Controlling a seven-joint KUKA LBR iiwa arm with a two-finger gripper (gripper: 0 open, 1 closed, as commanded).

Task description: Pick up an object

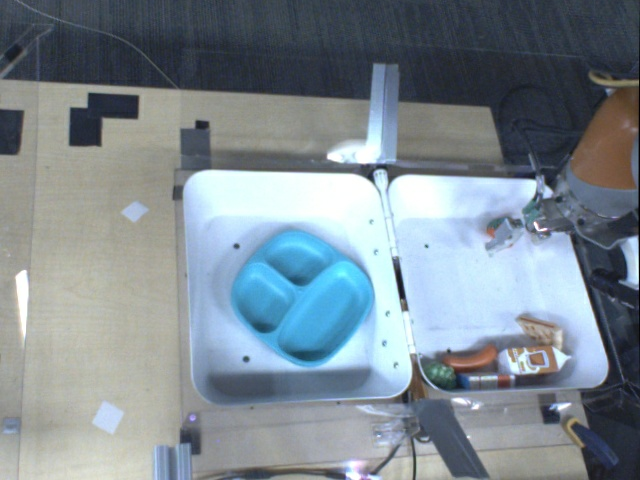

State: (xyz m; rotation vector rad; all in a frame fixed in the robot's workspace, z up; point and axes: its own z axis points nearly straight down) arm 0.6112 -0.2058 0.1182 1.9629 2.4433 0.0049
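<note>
Carton (pixel 530 362), hotdog (pixel 470 358), green item (pixel 437 372) clustered along right bin (pixel 450 288) near wall, long axes parallel to wall. Gripper (pixel 505 233) near far right corner, well apart; targets lie toward camera. Finger state: cannot tell.

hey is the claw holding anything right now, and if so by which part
It cannot be told. The claw sits over the right bin's far right area, away from the items along the near edge; it is too small and blurred to show anything gripped.
</note>
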